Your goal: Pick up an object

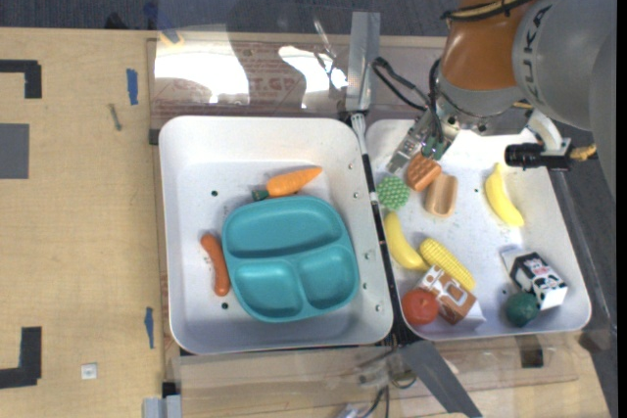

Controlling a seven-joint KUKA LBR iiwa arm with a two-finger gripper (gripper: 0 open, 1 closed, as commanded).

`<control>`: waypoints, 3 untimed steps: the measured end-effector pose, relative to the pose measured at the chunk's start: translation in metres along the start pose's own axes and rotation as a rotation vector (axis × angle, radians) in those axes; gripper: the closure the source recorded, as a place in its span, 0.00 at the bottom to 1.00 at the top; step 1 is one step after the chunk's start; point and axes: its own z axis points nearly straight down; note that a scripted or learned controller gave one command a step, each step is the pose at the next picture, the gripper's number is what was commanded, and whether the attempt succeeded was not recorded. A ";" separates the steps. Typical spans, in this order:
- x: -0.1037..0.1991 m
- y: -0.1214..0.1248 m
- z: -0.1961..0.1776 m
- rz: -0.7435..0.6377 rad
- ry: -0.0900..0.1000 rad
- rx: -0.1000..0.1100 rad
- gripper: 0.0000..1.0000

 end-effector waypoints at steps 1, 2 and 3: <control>-0.009 0.013 -0.077 0.107 -0.010 -0.011 1.00; -0.078 -0.103 -0.202 0.165 -0.018 -0.008 1.00; -0.049 -0.049 -0.066 0.019 0.009 0.001 1.00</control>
